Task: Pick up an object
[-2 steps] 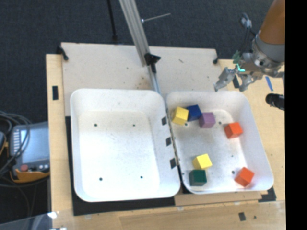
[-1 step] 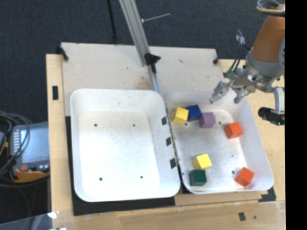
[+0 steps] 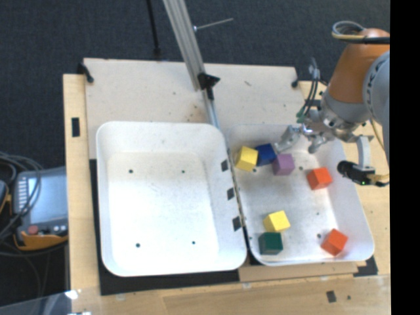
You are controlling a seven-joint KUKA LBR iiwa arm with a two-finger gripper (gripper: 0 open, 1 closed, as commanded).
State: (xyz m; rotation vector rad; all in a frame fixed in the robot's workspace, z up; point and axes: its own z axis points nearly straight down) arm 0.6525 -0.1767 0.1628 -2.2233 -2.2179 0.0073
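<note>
My pincer [image 3: 302,138] hangs over the far edge of the right bin [image 3: 351,205], arm reaching in from the right, orange band above the wrist; fingers spread open, nothing between them; one tip points down-left toward the block cluster, the other sits nearer the wrist.

Blocks all lie in the right bin; left bin [image 3: 111,143] bears none. Far-left cluster: yellow block [image 3: 247,157], blue block [image 3: 266,153] and purple block [image 3: 283,164] pressed in a row, touching or close to it; the purple one lies just below my open tips and is the nearest candidate, I judge. Orange block [image 3: 319,178] sits apart to the right, free on all sides. Near the front: second yellow block [image 3: 276,221] resting against or just above the green block [image 3: 270,243]; second orange block [image 3: 334,241] alone by the front right corner.

Why the spread: no block yet chosen or straddled, so open fingers make sense for a descent. Risk as I read it: the cluster is tight; a finger coming down beside purple may land on blue instead of clearing it. The lone orange block offers clean gaps on both flanks; easier take, though it calls for a shift rightward. Grasp not yet begun.
</note>
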